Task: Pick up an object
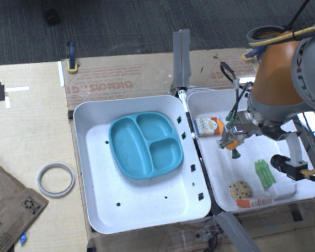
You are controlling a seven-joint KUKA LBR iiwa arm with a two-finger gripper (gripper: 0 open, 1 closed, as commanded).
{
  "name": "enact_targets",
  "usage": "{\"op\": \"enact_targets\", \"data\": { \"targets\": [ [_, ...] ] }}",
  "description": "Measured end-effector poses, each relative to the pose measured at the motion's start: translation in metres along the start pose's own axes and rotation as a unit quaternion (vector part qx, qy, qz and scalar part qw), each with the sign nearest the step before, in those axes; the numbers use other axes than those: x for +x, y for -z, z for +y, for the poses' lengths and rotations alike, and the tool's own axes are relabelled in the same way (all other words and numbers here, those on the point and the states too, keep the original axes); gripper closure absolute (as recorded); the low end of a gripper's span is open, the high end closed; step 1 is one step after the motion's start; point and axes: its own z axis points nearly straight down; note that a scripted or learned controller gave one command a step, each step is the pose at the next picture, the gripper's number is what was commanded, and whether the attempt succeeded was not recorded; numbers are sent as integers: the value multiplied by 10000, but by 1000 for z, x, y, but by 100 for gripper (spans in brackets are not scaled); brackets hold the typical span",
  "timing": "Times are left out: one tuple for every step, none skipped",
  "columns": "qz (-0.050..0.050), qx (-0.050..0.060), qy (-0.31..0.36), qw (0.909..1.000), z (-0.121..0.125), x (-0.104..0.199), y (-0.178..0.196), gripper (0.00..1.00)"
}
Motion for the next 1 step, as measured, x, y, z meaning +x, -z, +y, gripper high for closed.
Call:
{"op": "enact_targets", "data": {
  "targets": [
    [-4,-3,963,9954,16,6,0,100]
  ]
}}
